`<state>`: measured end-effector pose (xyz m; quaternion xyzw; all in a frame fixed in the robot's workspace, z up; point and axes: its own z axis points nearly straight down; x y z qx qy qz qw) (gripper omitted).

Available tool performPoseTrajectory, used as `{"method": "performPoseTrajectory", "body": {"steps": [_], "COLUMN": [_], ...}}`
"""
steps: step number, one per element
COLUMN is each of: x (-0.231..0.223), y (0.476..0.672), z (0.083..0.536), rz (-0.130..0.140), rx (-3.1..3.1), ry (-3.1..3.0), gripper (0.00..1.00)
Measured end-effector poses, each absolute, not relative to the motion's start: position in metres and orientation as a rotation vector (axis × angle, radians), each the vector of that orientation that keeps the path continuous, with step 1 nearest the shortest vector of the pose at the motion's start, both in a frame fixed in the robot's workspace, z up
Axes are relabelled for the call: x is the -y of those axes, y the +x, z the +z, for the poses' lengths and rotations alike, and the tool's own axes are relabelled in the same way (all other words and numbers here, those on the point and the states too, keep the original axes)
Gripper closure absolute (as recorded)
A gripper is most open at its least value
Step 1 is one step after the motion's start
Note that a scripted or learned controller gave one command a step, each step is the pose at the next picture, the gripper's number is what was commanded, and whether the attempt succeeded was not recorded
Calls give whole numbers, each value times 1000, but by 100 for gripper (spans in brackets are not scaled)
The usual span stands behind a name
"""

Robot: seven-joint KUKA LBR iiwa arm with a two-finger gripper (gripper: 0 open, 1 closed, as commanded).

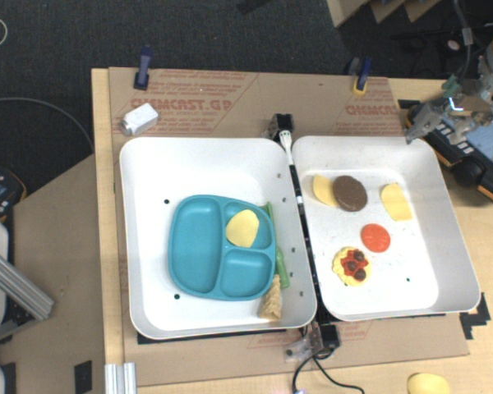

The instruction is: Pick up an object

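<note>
The right bin [444,290] holds several toy foods: a brown disc [350,193] lying against a pale yellow piece [322,189], a yellow block [396,201], a red-orange disc [375,238] and a yellow round with red dots [352,265]. In the left bin [144,220] sits a blue divided tray [205,249] with a yellow piece [243,229] in its upper right compartment. A green strip [277,249] lies along the tray's right side, and a tan piece [271,302] lies at its lower right corner. My gripper [425,121] hangs at the far right corner of the right bin, above its rim and away from the foods.
A white block [140,119] lies on the cardboard behind the left bin. Blue clamps [143,68] [361,74] hold the board's far edge. A black clip [283,125] sits where the bins meet. A yellow object [427,382] lies on the bench at the front right.
</note>
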<state>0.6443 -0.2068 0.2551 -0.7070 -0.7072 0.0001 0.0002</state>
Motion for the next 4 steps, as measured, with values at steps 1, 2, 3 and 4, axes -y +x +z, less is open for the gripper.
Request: {"method": "performPoseTrajectory", "body": {"steps": [1,2,3,4], "x": [199,200,131,153], "y": [603,537,557,486], "z": [76,94,84,117], "rz": [7,3,0,3], "rx": [2213,2214,2225,2214], "ry": [-2217,-2219,-2211,-2220], "gripper": [0,0,0,0]}}
